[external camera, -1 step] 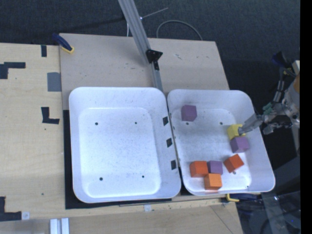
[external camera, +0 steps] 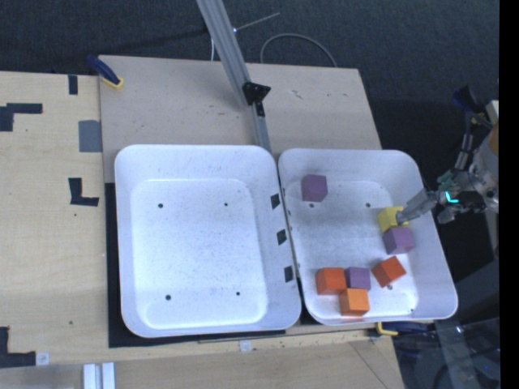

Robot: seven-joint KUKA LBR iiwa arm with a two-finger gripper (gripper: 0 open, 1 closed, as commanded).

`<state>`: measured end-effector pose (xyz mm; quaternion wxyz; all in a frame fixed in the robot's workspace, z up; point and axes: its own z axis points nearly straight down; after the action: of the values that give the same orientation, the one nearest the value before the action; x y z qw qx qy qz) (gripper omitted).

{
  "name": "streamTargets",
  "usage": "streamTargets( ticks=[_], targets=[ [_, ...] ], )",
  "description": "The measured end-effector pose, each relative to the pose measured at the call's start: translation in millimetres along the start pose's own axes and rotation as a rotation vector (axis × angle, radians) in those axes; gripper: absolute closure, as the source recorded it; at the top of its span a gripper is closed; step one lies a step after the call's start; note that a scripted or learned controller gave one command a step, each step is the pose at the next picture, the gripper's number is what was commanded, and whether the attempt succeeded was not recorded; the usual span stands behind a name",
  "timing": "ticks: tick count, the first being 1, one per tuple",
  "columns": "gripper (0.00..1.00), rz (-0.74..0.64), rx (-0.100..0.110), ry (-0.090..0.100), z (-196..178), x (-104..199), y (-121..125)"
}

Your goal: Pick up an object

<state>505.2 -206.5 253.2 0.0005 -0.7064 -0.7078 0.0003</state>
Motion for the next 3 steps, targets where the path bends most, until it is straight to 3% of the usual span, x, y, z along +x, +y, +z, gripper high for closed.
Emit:
streamTargets(
  ticks=[2,3],
  targets=[
    [0.00,0.000,0.005,0.001,111,6,1],
    [0.00,0.001,-0.022,-0.012,135,3,7]
  ],
)
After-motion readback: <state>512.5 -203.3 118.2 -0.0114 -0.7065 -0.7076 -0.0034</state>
